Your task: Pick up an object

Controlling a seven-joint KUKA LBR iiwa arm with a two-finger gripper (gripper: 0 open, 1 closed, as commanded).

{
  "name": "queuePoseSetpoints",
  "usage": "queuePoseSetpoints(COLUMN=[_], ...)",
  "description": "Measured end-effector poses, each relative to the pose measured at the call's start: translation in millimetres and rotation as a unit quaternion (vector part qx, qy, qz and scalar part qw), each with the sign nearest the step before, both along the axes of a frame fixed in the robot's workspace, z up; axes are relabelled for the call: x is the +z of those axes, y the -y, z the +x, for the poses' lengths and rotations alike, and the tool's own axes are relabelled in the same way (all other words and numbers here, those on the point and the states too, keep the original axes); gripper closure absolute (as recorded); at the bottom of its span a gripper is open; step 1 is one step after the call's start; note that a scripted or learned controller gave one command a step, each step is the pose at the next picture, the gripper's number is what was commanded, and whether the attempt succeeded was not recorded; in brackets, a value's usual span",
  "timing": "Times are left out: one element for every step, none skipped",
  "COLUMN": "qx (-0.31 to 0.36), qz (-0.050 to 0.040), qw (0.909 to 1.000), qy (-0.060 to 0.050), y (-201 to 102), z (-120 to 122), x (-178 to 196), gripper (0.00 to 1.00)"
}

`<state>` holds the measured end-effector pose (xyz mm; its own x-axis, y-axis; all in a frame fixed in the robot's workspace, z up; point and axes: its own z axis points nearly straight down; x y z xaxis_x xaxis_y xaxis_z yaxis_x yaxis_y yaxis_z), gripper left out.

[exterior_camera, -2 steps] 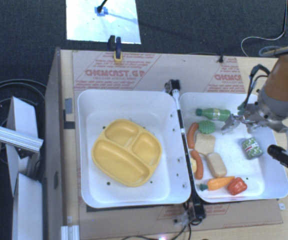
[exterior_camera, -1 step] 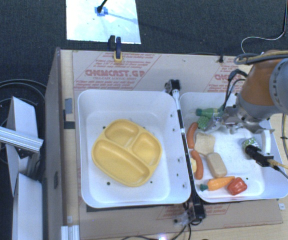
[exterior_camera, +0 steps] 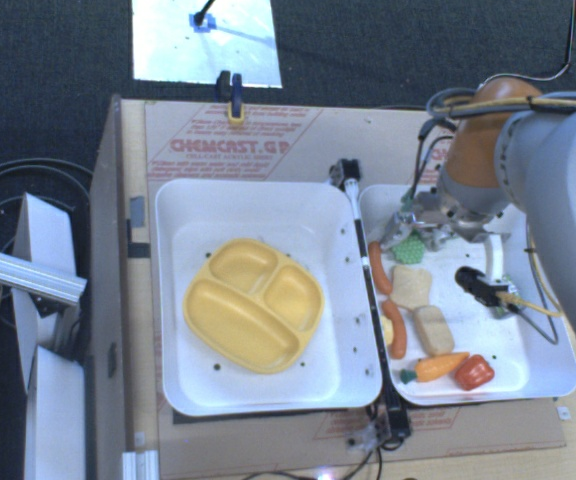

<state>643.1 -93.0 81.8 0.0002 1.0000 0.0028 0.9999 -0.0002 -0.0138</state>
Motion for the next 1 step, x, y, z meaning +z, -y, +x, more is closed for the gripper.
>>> queuePoseSetpoints(qx=[0.001], qz=[-0.0006], qw=[1.0000], qy=[0.003], y=[0.4], z=[1.4], x=[11.3], gripper=[1.00])
